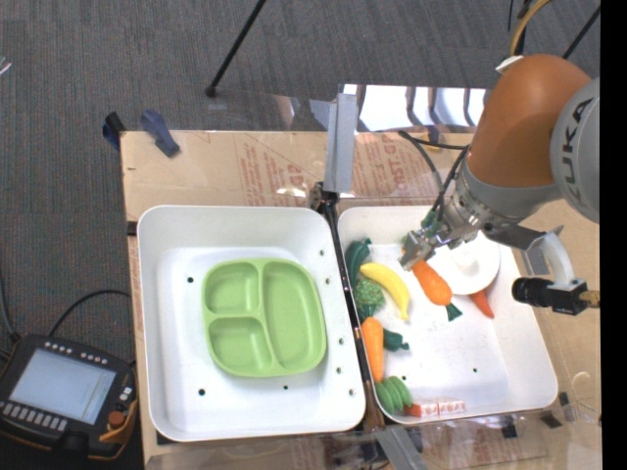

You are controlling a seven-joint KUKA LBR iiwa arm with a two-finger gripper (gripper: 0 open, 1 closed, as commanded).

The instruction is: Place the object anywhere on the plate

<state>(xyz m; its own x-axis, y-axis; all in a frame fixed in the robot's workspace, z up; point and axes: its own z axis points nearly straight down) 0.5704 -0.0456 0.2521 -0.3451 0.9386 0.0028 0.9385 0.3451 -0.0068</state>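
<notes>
The bench (225,169) was the largest thing in view, a brown board carrying two shallow white bins side by side. The left bin (167,253) held a green plate (264,317) with three compartments, lying flat near the middle of the bin with nothing on it. The right bin (509,370) held all the toy food. The arm (534,130) came in from the right, its orange band above the wrist hanging over the upper right corner of that bin.

The gripper (419,251) sat low over the upper middle of the right bin, just beside the top end of an orange carrot (432,284) that lay tilted, with its dark green stalk pointing down and right. Whether the fingers were apart or together could not be told, and nothing showed between them. A white round disc (472,267) lay just right of the carrot, touching or overlapping it. A yellow banana (388,286) lay left of the carrot, near a piece of green broccoli (367,295) at the bin's left wall. Below them a second carrot (373,348) lay lengthwise along the left wall, and a small green vegetable (395,394) sat near the lower edge. A small red-orange piece (483,305) lay under the disc's lower right rim.
</notes>
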